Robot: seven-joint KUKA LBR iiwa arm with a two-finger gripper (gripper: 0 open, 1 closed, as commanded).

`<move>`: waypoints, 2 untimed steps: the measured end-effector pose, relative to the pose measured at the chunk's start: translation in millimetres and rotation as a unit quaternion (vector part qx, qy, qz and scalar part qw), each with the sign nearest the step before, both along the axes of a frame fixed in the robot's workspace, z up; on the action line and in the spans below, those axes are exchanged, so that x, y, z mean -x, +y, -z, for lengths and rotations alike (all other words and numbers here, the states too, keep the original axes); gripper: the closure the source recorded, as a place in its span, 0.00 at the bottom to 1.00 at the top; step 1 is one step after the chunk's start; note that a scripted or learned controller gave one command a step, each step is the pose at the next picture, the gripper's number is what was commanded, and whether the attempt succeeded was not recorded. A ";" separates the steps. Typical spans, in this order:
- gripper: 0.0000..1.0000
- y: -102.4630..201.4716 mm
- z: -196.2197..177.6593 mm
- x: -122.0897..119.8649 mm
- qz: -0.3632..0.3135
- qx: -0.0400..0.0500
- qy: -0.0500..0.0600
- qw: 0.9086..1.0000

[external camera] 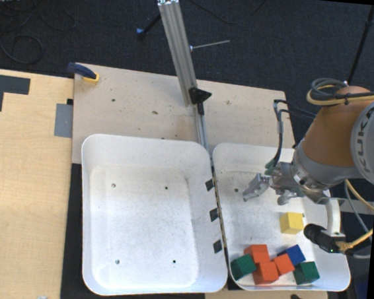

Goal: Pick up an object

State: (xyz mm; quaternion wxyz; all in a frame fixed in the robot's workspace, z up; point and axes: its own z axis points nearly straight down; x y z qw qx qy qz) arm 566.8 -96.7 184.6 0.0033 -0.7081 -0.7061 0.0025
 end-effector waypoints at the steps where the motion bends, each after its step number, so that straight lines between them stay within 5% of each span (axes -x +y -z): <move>1: 0.00 -0.6 64.8 1.5 -0.001 0.000 0.001 1.000; 2: 0.00 0.0 92.6 0.9 0.000 0.000 -0.003 1.000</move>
